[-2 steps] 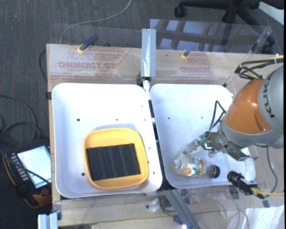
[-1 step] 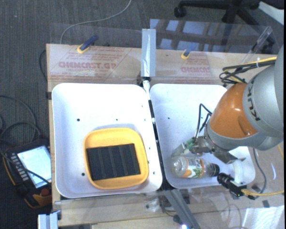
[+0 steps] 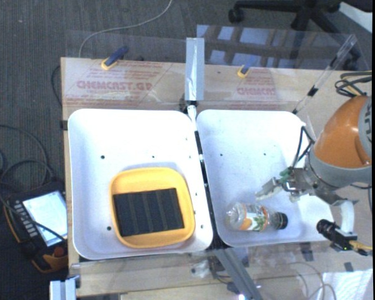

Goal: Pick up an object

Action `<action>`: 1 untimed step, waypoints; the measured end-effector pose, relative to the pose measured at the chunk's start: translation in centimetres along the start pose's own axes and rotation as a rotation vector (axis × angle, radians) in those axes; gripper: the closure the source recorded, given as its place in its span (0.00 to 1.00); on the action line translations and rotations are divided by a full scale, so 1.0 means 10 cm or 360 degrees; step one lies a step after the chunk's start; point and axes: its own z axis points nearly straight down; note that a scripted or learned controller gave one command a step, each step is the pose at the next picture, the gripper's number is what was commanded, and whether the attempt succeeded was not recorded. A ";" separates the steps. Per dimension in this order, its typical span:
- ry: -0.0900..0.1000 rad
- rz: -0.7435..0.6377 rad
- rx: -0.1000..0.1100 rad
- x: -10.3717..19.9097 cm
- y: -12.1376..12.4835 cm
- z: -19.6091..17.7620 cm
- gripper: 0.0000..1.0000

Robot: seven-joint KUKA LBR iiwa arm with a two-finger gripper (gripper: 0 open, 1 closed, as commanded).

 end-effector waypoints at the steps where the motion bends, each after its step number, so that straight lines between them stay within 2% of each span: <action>1: -0.0006 -0.0049 -0.0024 0.53 0.04 0.47 0.00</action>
